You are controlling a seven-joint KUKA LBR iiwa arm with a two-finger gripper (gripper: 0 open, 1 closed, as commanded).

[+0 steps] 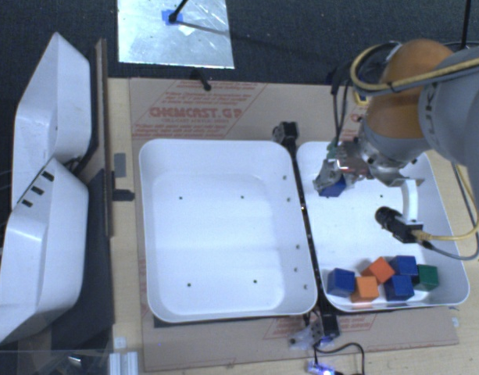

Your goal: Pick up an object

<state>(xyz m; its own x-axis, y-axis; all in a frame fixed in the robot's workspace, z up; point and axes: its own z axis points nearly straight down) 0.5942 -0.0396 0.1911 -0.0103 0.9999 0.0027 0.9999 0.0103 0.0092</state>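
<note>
A small blue block [334,185] sits clamped between the metal fingers of the gripper [331,180], held over the upper left part of the right bin [356,237], close to that bin's left wall. The block looks hard and smooth, with flat faces; only part of it shows below the fingers.

Above the gripper the arm [427,100] is grey with a rounded orange band, and yellow and black cables loop around it.

In the right bin's near corner lies a cluster of six small cubes — three blue [341,280], two orange [380,270] and one green [427,276] — packed close, several touching. They are matte, square-edged blocks.

The right bin and the left bin [223,158] are shallow white plastic trays with rounded corners and glossy walls; the left one's floor shows a few small dark dots. A black clip [286,131] sits at the top of the seam between them.

Both bins rest on a brown cardboard sheet [200,108] printed in red — the lettering reads roughly "CHEMCAST GP", mirrored and hard to make out. Behind it lies a square of shiny, crinkled foil-like sheet [176,26] on dark carpet. Two more white bins [48,186] lean at the left.
</note>
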